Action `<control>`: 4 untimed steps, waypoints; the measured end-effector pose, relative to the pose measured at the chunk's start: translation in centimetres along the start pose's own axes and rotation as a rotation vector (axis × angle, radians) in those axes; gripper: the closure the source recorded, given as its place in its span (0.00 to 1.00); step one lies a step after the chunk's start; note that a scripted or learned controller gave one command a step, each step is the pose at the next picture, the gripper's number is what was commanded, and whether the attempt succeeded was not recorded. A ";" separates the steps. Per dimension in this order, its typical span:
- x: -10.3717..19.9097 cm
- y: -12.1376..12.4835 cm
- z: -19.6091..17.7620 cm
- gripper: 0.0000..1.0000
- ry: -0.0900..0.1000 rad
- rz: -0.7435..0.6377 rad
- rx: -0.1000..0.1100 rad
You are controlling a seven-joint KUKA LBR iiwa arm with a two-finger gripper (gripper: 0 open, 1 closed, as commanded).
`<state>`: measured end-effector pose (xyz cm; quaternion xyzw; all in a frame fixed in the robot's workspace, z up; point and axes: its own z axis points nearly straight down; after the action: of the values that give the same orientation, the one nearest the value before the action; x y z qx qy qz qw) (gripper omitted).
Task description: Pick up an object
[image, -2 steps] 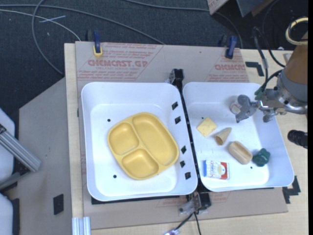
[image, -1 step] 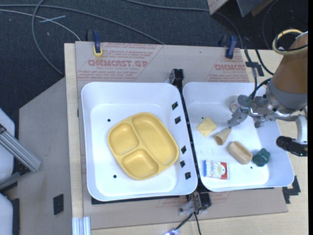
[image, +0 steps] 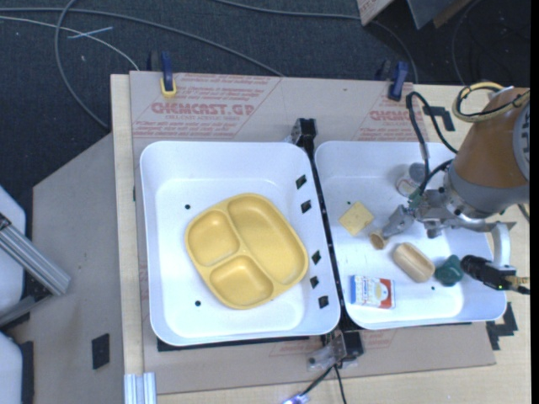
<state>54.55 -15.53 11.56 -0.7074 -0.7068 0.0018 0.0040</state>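
camera view: one yellow tray [image: 245, 249], two white bins [image: 160, 225].

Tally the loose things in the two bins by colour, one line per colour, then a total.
Yellow: 2, the divided tray and the cheese wedge
Tan: 2, the bread roll and the small cork-like piece
Green: 1, the dark green lump
White with blue and red print: 1, the small carton
Total: 6

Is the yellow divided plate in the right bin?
No, the yellow divided plate lies in the left bin, alone.
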 end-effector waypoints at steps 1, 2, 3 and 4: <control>-0.2 0.6 2.3 0.00 -0.004 0.000 -0.022; -0.1 0.7 0.9 1.00 -0.003 -0.001 -0.027; -0.5 0.2 -5.1 1.00 -0.005 -0.001 -0.014; -0.7 0.2 -11.6 1.00 -0.005 -0.002 -0.017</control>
<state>54.83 -16.28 23.16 -0.7068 -0.7074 -0.0022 -0.0039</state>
